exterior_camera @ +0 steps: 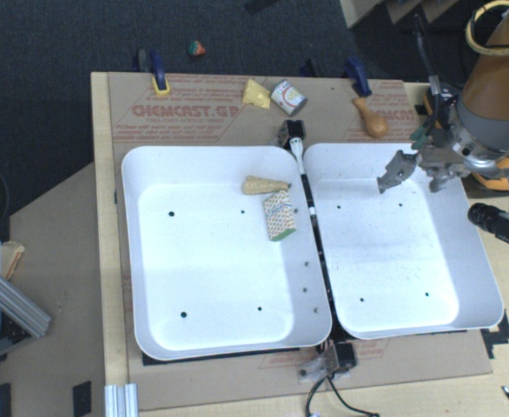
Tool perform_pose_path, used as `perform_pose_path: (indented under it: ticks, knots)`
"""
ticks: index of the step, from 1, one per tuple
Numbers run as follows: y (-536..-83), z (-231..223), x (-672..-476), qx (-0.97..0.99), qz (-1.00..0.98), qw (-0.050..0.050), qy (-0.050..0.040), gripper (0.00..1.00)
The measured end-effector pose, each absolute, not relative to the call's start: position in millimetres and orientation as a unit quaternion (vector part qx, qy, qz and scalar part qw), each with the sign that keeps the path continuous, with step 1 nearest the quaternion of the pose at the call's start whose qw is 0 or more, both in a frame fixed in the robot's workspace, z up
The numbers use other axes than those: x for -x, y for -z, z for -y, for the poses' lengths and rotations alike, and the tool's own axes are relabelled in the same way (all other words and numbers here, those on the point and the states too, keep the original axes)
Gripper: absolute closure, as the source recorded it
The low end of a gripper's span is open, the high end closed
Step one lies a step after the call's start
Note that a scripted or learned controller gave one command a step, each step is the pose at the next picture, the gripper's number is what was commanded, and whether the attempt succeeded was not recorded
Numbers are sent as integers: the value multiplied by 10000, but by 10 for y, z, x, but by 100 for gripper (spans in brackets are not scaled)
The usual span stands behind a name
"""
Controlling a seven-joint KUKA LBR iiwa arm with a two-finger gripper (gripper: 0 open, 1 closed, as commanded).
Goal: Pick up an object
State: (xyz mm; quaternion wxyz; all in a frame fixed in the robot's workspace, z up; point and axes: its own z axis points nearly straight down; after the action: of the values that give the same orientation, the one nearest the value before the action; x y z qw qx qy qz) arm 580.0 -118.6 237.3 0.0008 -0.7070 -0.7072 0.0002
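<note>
Two small things lie in the left bin point(150, 233).
A tan roll point(264, 185) touches a patterned green-and-white packet point(279, 215) near its right wall. Over the right bin point(463, 294), the jaws point(396, 173) grip nothing visible; their spread is unclear.

Dark blue carpet floor point(81, 24), brown board bench top point(194, 107), aluminium rail point(11, 307) at left

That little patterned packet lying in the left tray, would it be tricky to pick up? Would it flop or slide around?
The patterned packet looks flat and soft, so it would probably bend rather than stay stiff. It seems light for its size, so a nudge might slide it across the smooth left bin. It lies close to the tan piece, which could get bumped too.
</note>
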Motion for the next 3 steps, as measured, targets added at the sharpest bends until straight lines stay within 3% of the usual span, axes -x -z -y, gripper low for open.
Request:
perform_pose_path:
  ticks: [1, 2, 3]
  knots:
    - [-2482, 1186, -5807, 7068, 7074, -8, 6, 100]
    - [-3767, 959, -6195, 7052, 7089, -76, 55, 100]
    - [-3265, -237, -5927, 7026, 7116, 42, -6, 100]
